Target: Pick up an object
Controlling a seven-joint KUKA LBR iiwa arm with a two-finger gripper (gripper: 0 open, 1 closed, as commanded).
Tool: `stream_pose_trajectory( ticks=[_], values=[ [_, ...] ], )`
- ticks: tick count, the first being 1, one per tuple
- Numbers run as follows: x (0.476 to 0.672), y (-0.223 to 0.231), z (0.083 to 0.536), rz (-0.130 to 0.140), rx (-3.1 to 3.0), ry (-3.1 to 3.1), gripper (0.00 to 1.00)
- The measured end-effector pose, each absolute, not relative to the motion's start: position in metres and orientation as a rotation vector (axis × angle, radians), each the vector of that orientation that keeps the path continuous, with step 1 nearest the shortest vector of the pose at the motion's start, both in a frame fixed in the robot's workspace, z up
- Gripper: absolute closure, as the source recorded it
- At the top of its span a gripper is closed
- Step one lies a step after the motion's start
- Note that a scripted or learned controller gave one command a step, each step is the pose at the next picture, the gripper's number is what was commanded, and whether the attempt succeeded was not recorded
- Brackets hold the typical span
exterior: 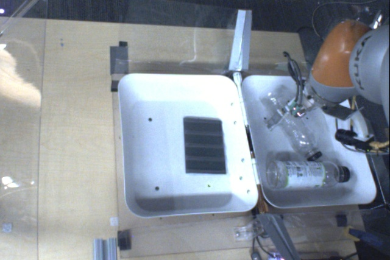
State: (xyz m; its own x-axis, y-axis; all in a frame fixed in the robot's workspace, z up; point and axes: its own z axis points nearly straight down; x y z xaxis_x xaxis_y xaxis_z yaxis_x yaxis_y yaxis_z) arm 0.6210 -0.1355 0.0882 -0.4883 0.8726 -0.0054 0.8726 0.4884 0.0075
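Front edge of counter: light wood, with small black brackets and a clear plastic clip near the bins' front rims; some dark cables and metal parts show below the right bin.
Left bin: shallow, white, with rounded corners, lying on the counter. A black ribbed rectangular pad lies flat near its middle, slightly right of centre.
Right bin: the same kind of white tray, just beside the left bin, their rims touching along the shared side.
Capped bottle: clear plastic with a pale label and a dark cap, lying on its side along the front wall of the right bin, cap pointing right.
Second bottle: a clear plastic bottle, hard to make out against the white floor, lying at a slant in the middle of the right bin, just behind the capped bottle.
Arm: grey with an orange band, reaching in from the right over the back right part of the right bin.
Gripper: low over the upper middle of the right bin, at the upper end of the second bottle. Thin wires run beside it. Whether it is spread or closed cannot be told, nor whether it touches the bottle.
Divider post: a grey strip standing behind the join of the two bins.
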Motion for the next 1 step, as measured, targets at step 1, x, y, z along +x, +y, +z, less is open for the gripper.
stream_pose_trajectory(
  ticks=[1],
  values=[
    [0.6427,-0.1112,0.0869,-0.044,1.686,2.690,0.00]
  ],
)
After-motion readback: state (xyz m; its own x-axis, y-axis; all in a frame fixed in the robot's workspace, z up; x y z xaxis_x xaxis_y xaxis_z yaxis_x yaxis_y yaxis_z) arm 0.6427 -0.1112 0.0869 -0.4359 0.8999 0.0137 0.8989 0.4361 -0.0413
